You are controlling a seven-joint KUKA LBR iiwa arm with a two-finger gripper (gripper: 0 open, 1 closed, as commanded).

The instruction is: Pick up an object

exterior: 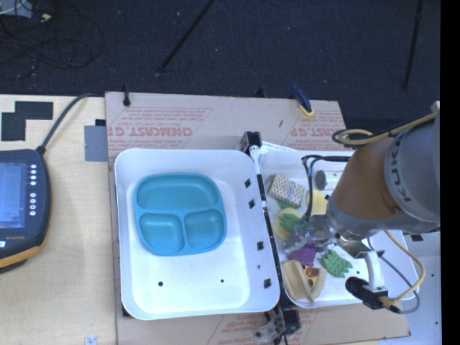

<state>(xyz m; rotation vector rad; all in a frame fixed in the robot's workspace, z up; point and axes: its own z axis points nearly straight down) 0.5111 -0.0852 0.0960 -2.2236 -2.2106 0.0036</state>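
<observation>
Clutter filled the right bin [402, 293] at the lower right of the frame, and any piece of it could have served as the thing to pick up. Nearest the bottom edge lay a tan, boat-shaped toy [302, 281], with a green knobbly piece [336, 263] just beside it and a purple piece [303, 253] touching its upper end. All looked like small, light, moulded plastic: stiff enough to pinch, but smooth and rounded, so likely to slip or roll out of a shallow grip. Above them sat a green and yellow piece [290, 221], and farther up a flat speckled block [285, 189], which seemed the easiest to take, across its narrow sides. The gripper [322, 237] hung low over the middle of this heap, hidden under the wrist, so how it stood, and whether it had anything, could not be told. The pieces lay touching one another, so a pinch on one would probably disturb its neighbours. In the left bin [144, 293], at centre frame, a blue divided plate [180, 214] lay flat, broad and awkward to pinch except at its rim.
</observation>
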